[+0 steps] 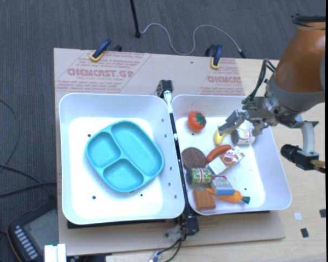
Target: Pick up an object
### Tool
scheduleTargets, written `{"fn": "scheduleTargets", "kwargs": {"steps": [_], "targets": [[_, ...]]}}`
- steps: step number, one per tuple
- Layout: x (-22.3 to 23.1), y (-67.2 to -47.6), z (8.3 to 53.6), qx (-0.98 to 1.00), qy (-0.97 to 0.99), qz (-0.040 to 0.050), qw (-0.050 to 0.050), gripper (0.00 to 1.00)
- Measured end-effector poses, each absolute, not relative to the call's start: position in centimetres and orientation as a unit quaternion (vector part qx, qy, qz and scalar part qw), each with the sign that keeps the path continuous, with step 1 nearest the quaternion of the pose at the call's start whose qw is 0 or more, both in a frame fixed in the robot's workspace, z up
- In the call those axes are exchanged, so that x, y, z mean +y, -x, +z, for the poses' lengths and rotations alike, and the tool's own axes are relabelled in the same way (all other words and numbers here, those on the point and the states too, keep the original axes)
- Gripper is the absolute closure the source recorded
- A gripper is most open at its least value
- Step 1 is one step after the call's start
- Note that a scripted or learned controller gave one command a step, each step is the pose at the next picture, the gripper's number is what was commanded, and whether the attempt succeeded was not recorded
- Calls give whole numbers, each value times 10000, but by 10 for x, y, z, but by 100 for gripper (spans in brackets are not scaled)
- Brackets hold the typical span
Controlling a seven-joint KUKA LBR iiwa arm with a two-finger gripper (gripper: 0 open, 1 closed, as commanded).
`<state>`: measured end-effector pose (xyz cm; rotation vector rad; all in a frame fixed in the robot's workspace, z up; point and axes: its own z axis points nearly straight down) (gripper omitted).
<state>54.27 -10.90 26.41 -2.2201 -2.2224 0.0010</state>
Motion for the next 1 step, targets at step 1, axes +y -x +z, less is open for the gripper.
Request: {"fn": "scheduleTargets", "kwargs": {"steps": [1], "targets": [[-139,-531,146,-7068,7074,12,14,0]]}}
